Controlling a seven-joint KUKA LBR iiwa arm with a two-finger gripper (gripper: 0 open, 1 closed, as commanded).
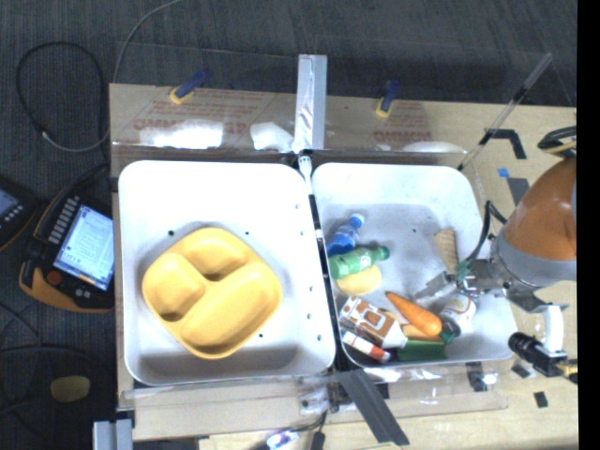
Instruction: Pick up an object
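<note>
Nearest the bottom of the frame, the lower edge of the right bin (pixel 469 187) holds a tight cluster: a small printed box (pixel 367 321) at lower centre, a carrot (pixel 415 314) lying slantwise just right of it, and something dark green (pixel 424 350) tucked under the carrot's lower end. Beside them, at the bin's lower right, the gripper (pixel 457 293) is down among the clutter, close to the carrot's right end; the metal parts there blur together, so I cannot tell how its jaws stand, and nothing shows clearly held. The arm (pixel 544 223) rises from it at the right edge, its orange band plain to see. A little further up, a green bottle (pixel 359 261) lies against the divider with a blue one (pixel 345 232) above it, and a tan piece (pixel 446 246) lies near the right wall. In the left bin (pixel 131 186) a yellow divided tray (pixel 212 291) fills the middle. By my reckoning the pick is at the reaching stage: the arm is down in the bin, but the grasp and lift are not yet shown done.
</note>
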